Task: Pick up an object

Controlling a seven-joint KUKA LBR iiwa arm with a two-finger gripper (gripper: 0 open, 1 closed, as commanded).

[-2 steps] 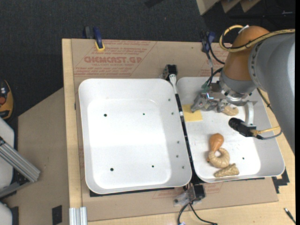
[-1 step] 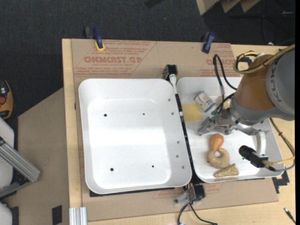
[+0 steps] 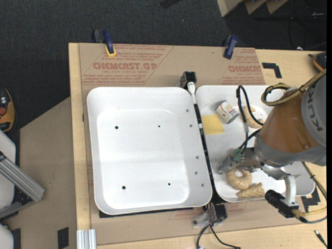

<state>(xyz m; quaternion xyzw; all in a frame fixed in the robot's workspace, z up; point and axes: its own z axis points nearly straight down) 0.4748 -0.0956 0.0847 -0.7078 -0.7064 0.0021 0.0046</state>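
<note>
The gripper (image 3: 232, 163) is lowered into the right bin (image 3: 208, 100) just above a tan ring-shaped object (image 3: 239, 178) (its grip cannot be told).

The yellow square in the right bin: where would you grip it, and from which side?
The yellow square lies flat on the floor of the right bin, close to the wall shared with the left bin. I would probably come straight down and pinch its two far-and-near edges, since the wall crowds its left side. The small white box lies close by.
</note>
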